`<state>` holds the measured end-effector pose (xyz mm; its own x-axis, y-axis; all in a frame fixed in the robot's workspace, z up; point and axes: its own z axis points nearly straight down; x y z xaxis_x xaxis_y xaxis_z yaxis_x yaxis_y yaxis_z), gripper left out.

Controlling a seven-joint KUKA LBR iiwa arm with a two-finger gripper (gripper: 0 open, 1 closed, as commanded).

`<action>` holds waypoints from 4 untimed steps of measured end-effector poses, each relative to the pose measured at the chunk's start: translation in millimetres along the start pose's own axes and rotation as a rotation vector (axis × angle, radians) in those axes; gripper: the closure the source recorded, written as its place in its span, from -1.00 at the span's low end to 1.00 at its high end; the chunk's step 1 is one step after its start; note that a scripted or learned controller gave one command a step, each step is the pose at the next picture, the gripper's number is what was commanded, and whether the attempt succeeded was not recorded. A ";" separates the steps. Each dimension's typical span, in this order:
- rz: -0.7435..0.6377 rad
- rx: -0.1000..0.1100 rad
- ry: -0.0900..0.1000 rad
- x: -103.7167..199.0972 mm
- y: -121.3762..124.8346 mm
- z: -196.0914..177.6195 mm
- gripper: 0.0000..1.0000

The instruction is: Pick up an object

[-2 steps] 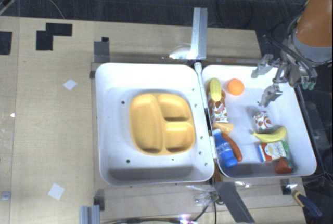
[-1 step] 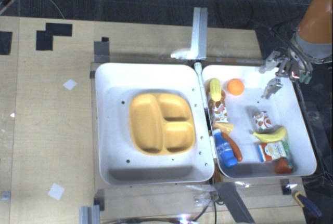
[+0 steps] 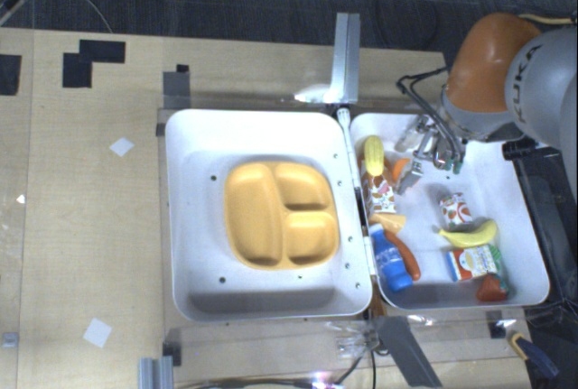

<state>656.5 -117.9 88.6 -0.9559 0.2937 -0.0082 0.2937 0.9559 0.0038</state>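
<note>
Above the far part of the right bin (image 3: 533, 225) hangs the claw (image 3: 424, 152), its metal fingers pointing down toward the bin floor; whether they stand wide or narrow cannot be told, and nothing shows between them. Just left of the claw lie a yellow corn cob (image 3: 372, 154) and a small orange piece (image 3: 398, 171). Nearer the camera from it sit a printed white packet (image 3: 384, 196), a blue bottle (image 3: 390, 259) beside an orange carrot (image 3: 408, 259), a small white carton (image 3: 455, 208) with red print, a banana (image 3: 470, 235), and a juice box (image 3: 475, 263) in orange and green. None of the print on these can be read. Well left of the claw, the left bin (image 3: 194, 198) holds a yellow divided tray (image 3: 280, 213). On the grey arm (image 3: 542, 89), part of the lettering "KUKA" shows at the frame's right.
</note>
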 end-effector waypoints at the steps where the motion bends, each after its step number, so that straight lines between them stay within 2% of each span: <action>1: -0.171 0.001 -0.003 3.8 17.8 -11.6 -1.00; 2: -0.176 -0.001 -0.015 0.7 20.1 -26.0 1.00; 3: -0.217 0.005 -0.006 25.4 -86.6 -2.0 1.00; 4: -0.068 0.002 -0.003 108.5 -124.7 -4.4 1.00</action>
<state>516.1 -205.3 91.7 -0.9736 0.2281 -0.0112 0.2281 0.9736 0.0014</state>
